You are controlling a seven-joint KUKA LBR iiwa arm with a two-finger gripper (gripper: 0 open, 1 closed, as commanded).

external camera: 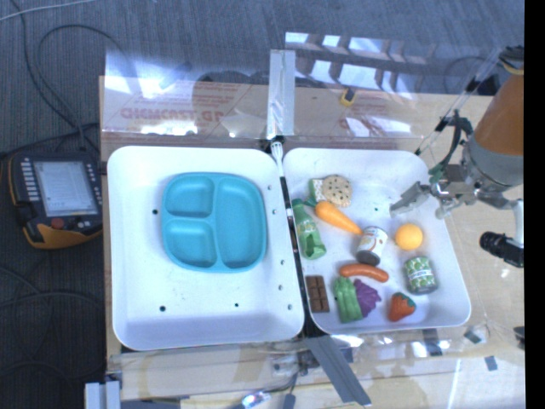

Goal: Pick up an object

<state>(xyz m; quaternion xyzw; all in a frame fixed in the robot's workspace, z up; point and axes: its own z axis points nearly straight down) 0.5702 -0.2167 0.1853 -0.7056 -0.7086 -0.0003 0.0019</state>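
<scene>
Dark grey carpet is surrounding a bench where two shallow white bins are sitting side by side, the left bin (136, 313) carrying a blue divided plate (213, 221) and the right bin (460, 292) carrying a scatter of toy food. Near the middle of the right bin, an orange carrot (338, 218) is lying with its long axis running from 10 o'clock to 4 o'clock, thick end toward 10 and tapered tip pointing toward 4. Just beyond its thick end, at 12 o'clock, a speckled cookie (335, 189) is resting. At 8 o'clock from the carrot, a green bottle (307, 229) is lying along the bin's left wall. A small dark-lidded jar (371, 244) is sitting just off the carrot's tip, with an orange ball (410, 236) at 3 o'clock from the jar and a red sausage (364, 272) at 6 o'clock from it. Farther down, a chocolate bar (318, 293), purple grapes (367, 295), a strawberry (402, 307) and a green can (420, 273) are lining the lower part. The grey arm is reaching in from 3 o'clock, its gripper (415, 197) hovering over the bin's right edge; whether its claw is spread or closed cannot be told, and nothing is seen in its grasp.
</scene>
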